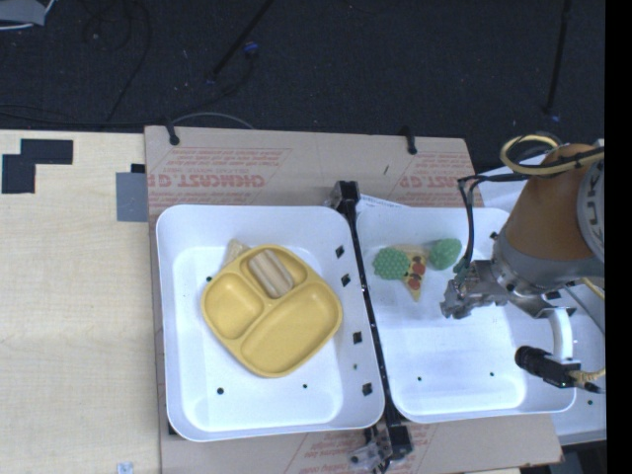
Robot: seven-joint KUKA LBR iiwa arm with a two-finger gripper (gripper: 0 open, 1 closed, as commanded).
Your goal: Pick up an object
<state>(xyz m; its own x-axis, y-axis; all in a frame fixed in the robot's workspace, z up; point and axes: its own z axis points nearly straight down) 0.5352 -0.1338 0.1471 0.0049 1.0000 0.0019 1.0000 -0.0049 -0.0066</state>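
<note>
Dark floor point(326, 57) behind; pale bench point(69, 314) bears cardboard point(296, 171) under bins.

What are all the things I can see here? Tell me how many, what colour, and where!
bins: two, white, side by side on the bench
divided plate: one, yellow, in the left bin
tan piece: one, beige, in the plate's top compartment
green toys: two, green, top of the right bin
pizza slice toy: one, yellow with red spots, between the green toys
cardboard sheet: one, brown, under the bins
arm: one, orange band, over the right bin
hand: one, grey, beside the toys
</note>
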